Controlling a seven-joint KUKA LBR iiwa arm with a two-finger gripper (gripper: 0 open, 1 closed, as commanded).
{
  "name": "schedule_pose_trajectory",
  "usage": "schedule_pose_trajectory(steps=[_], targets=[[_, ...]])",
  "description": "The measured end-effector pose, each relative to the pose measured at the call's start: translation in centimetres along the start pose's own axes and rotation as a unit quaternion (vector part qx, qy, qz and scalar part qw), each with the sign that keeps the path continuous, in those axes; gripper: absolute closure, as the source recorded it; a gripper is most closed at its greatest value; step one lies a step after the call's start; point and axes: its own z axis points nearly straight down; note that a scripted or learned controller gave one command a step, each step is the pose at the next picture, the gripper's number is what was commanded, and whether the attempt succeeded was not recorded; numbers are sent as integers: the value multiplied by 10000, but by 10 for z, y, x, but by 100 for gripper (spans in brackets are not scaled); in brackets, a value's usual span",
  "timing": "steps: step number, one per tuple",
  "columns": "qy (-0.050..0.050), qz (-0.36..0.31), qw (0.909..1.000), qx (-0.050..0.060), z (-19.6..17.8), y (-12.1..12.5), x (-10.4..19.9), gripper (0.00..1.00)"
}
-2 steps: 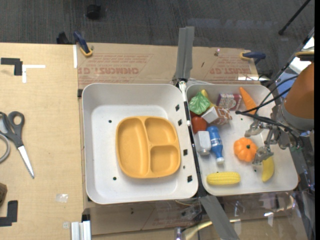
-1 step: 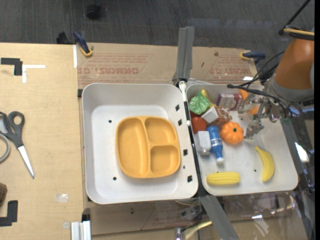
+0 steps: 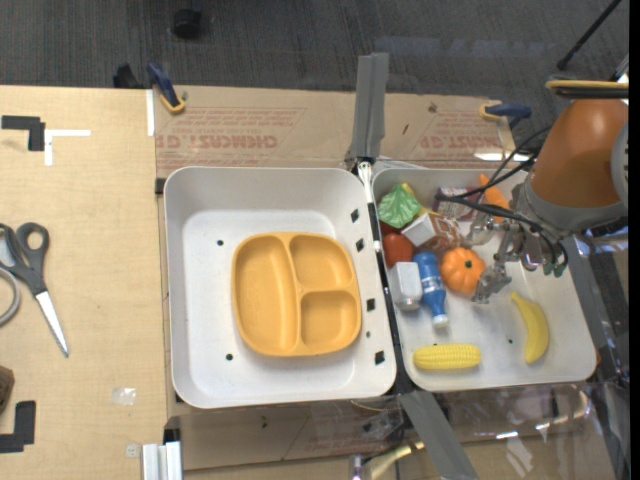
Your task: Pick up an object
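Gripper [image 3: 492, 286] is hovering just right of the toy pumpkin [image 3: 462, 268], finger spacing indeterminable. Descending squarely is advisable, banana [image 3: 530, 328] lying further right.

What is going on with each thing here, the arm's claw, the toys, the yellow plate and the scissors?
gripper: low in the right bin, beside the pumpkin, holding nothing I can see
pumpkin: sitting upright
banana: lying flat, apart from the rest
corn cob: lying on its side
blue bottle: lying down
yellow divided plate: lying flat in the left bin
scissors: lying closed on the bench
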Motion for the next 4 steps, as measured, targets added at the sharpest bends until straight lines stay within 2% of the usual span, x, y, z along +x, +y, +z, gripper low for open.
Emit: schedule_pose_trajectory(steps=[1, 2, 3, 4], targets=[[17, 731, 9973, 0, 1, 53, 14, 0], [11, 715, 9974, 13, -8, 53, 14, 100], [9, 716, 9974, 7, -8, 53, 13, 0], [-36, 678, 9977, 62, -2, 66, 28, 0]])
